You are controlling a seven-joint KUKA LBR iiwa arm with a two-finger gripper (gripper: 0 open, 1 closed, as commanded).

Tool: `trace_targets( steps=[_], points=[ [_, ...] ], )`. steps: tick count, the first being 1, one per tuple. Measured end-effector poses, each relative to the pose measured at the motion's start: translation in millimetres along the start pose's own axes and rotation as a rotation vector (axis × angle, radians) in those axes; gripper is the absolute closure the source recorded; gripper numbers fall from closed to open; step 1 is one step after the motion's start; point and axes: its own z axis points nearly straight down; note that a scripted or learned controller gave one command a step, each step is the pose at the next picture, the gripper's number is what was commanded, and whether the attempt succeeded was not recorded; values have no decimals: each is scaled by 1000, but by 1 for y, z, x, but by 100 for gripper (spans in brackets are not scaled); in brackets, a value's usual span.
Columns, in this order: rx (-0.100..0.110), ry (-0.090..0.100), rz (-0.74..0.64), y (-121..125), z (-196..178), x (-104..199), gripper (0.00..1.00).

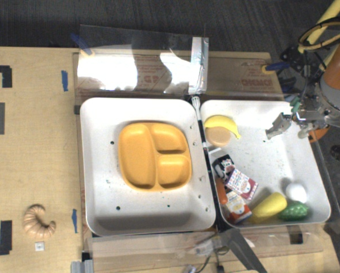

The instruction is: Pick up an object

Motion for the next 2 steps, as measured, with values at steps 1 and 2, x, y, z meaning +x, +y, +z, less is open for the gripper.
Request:
trace_targets(
  steps=[1,2],
  points=[
    [8,3,-190,47,104,57,0],
    [-15,-3,-155,80,131,56,0]
  ],
)
